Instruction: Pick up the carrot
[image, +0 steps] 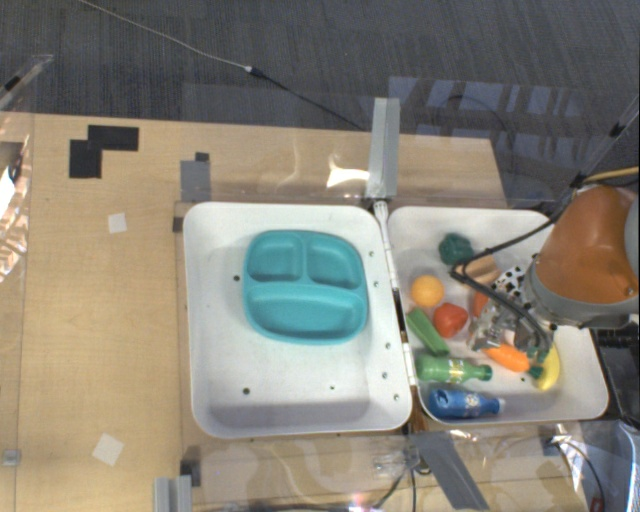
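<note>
End effector (503, 335) over carrot (509, 358) | right bin (590, 400) | no legible writing

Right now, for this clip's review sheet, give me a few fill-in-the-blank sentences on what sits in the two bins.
1. The teal divided plate lies in the ____ bin as the camera sees it.
2. The carrot lies in the right bin, just below the gripper and left of the yellow ____.
3. The blue bottle lies just below the ____ bottle.
4. The ball above the tomato is ____ in colour.

Missing words: left; banana; green; orange
</note>
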